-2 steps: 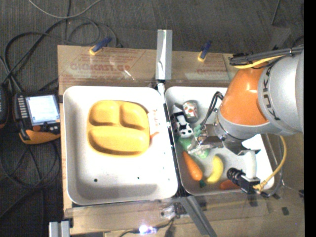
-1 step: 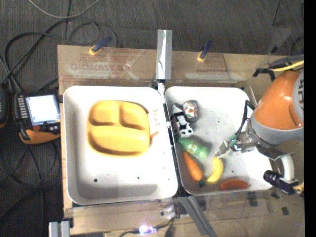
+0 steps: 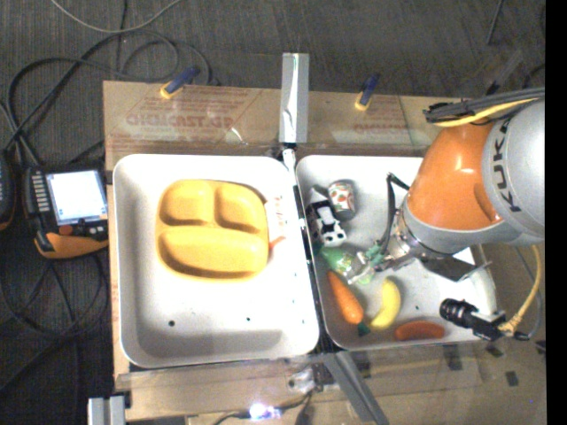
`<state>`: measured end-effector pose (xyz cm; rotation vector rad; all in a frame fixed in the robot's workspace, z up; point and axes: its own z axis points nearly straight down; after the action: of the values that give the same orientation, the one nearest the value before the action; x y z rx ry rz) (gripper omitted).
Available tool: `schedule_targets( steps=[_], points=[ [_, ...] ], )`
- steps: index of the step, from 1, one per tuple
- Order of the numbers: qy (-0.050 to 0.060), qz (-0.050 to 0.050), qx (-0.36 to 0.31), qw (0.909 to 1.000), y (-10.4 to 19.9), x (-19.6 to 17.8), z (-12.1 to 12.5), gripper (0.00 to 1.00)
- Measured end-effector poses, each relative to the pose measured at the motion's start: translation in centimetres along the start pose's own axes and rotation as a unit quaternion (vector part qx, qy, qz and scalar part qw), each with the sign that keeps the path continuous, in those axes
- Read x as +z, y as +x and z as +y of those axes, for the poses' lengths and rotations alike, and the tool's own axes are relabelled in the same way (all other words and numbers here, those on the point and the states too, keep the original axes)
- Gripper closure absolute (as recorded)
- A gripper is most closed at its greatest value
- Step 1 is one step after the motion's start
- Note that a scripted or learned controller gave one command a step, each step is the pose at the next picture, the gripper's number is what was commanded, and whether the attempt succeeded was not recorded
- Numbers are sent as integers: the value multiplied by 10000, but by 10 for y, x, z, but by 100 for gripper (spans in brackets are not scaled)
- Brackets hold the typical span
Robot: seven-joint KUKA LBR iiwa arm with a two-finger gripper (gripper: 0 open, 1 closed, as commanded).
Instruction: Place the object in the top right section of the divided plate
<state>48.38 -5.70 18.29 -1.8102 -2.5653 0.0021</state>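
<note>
I read KUKA on the arm (image 3: 496, 184), pincer (image 3: 372, 259) low in right bin (image 3: 407, 166), can't tell its state, banana (image 3: 386, 305) just below it, long axis near vertical, plate (image 3: 213, 228) in left bin (image 3: 213, 326).

A robotics lab: left of the gripper (image 3: 376, 257), two white bins (image 3: 133, 326) sit on a cardboard-topped bench (image 3: 195, 113) on grey carpet, loose cables (image 3: 80, 25) trail beyond, and a teach pendant (image 3: 71, 204) lies far left.
</note>
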Motion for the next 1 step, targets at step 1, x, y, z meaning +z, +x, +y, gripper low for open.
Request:
schedule_targets(
  steps=[1],
  points=[
    [-1, -2, -207, 9998, 94, -51, 33, 100]
  ],
)
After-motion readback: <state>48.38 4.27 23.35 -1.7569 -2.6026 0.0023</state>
